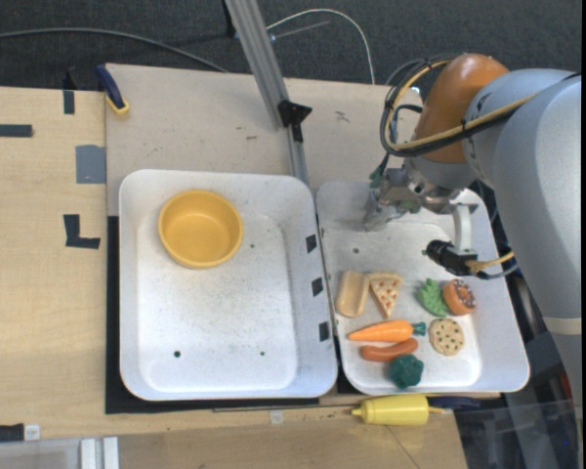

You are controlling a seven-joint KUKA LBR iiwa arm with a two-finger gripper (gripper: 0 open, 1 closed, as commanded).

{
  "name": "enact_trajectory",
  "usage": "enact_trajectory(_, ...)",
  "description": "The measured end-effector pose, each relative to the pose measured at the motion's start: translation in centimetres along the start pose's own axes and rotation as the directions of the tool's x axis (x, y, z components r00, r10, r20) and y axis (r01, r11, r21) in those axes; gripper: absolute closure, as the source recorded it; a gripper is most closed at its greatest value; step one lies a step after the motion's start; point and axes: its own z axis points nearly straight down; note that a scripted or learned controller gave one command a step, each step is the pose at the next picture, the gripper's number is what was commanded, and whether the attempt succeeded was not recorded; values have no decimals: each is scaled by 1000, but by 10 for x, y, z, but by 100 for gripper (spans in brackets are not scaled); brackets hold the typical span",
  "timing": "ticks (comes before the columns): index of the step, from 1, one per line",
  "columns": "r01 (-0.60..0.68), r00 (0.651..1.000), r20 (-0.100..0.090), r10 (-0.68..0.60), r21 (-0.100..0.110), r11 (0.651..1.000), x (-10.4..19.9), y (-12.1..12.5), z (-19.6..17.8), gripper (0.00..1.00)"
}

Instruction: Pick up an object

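The picking up has not been started yet. The gripper (382, 207) is seen above the carrot (381, 331), in the bare top part of the right bin (350, 237), well apart from all the toy food. Nothing is seen held in it. It is too blurry and small for it to be told if it is open or closed.

A toy must be chosen first. Then the gripper needs to be brought down toward the carrot and lowered over one toy. The toys are packed close, so one at the edge of the group may be grabbed more easily.

The carrot is long, thin and orange, and it is laid on its side. A red sausage (386, 352) is touching it just below. A dark green broccoli (405, 370) is found a bit lower and to the right. A tan bread piece (351, 292) and a cheese wedge (385, 293) are placed just above the carrot. A round cookie (447, 337) with dark spots is set just to its right.

A yellow bowl (200, 227) is seen far to the left of the carrot, in the left bin (225, 330).
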Motion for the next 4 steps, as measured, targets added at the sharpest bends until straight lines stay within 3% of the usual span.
enact_trajectory(2, -3, 1000, -1, 3, -5, 1000, 2, 6, -99, 100)
enact_trajectory(3, -3, 1000, -1, 3, -4, 1000, 2, 7, -127, 100)
enact_trajectory(4, 1, 1000, -2, -1, 1, 1000, 53, 3, -116, 100)
